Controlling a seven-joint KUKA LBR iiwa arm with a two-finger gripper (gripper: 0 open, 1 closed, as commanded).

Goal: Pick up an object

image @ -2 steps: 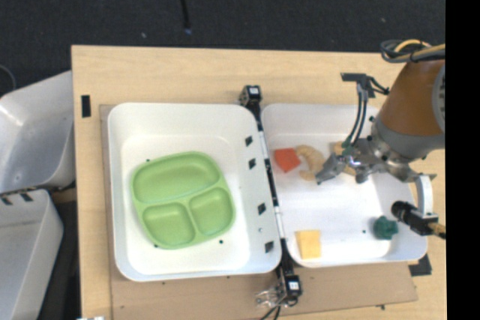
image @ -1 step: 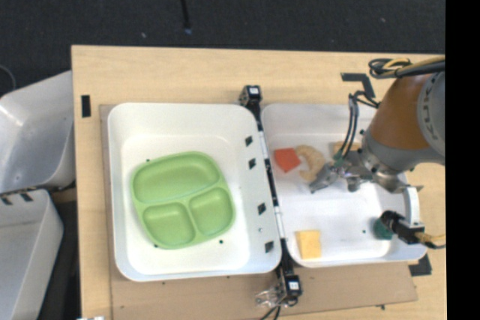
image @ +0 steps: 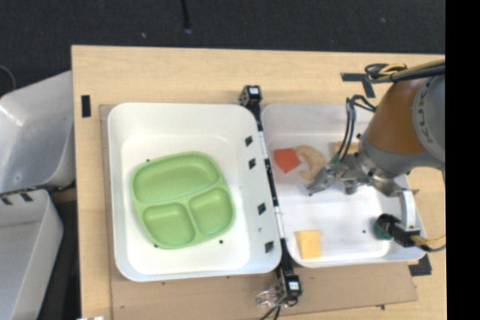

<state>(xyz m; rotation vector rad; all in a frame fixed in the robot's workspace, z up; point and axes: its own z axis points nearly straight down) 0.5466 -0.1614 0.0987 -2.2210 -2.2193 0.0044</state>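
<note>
The right bin point(image: 337, 255) holds a red block point(image: 286, 160) near its left wall, with a tan, bread-like piece point(image: 310, 157) touching the block's right side. A yellow block point(image: 308, 243) lies near the bin's front left corner. My gripper point(image: 334, 186) hangs over the middle of this bin, just right of and below the tan piece. Its two grey fingers are spread open and nothing shows between them. The arm's orange band point(image: 394, 124) rises behind it and hides part of the bin's right side.
The left bin point(image: 127, 251) holds a green divided plate point(image: 184, 198). A ridge with black clips point(image: 262, 176) separates the two bins. Bare white floor lies between the gripper and the yellow block.
</note>
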